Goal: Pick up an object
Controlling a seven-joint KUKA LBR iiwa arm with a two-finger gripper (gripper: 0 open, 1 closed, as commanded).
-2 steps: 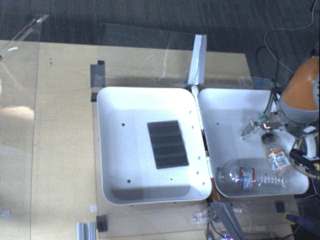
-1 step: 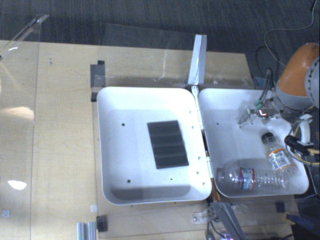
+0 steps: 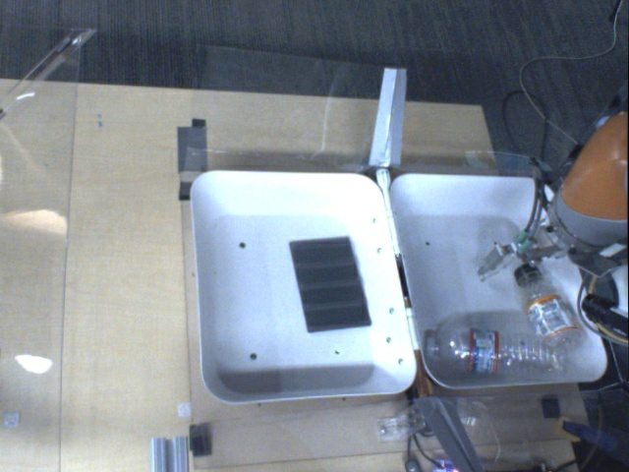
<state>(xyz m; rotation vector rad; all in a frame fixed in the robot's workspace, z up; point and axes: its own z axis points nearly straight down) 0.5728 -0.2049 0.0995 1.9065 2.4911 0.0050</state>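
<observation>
Ribbed dark slab [image 3: 331,283] in glossy white left bin [image 3: 226,264]

Even overhead light, soft focus, glare on the left bin [image 3: 211,205].

My arm [image 3: 601,190] is showing grey with an orange band above the wrist. Both bins are appearing white: the left bin [image 3: 221,264] is carrying a black ribbed pad [image 3: 330,283] marked with parallel dark stripes, and the right bin [image 3: 442,214] is holding two clear plastic bottles. The larger bottle [image 3: 486,352] is wearing a label in red, blue and white; the smaller bottle [image 3: 545,313] is bearing an orange and white label. The bench [image 3: 108,264] is showing pale wood grain, while the floor [image 3: 295,18] beyond is appearing dark grey with fine ribbing.
</observation>
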